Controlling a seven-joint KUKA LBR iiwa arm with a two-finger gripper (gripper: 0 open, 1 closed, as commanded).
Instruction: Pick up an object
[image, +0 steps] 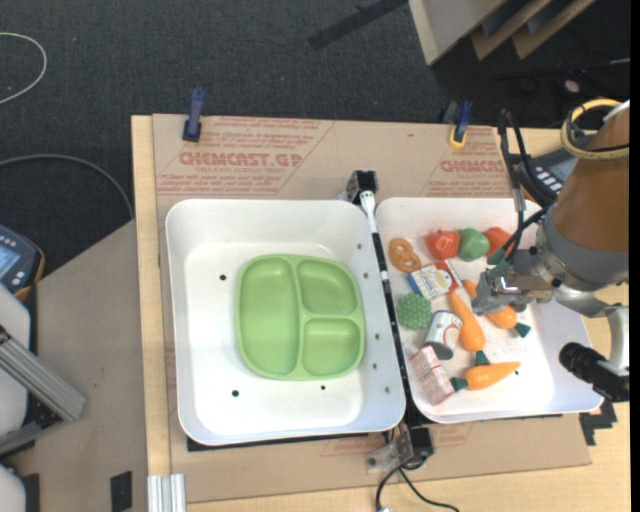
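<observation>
Your gripper (497, 291) is hanging low over the right bin (560, 400), above a clutter of toy food: carrots (487, 375), a tomato (442, 244), a pretzel (404, 255), a small can (441, 328). You cannot tell its opening, nor any catch. A green divided plate (300, 317) is sitting in the left bin (200, 300).
</observation>
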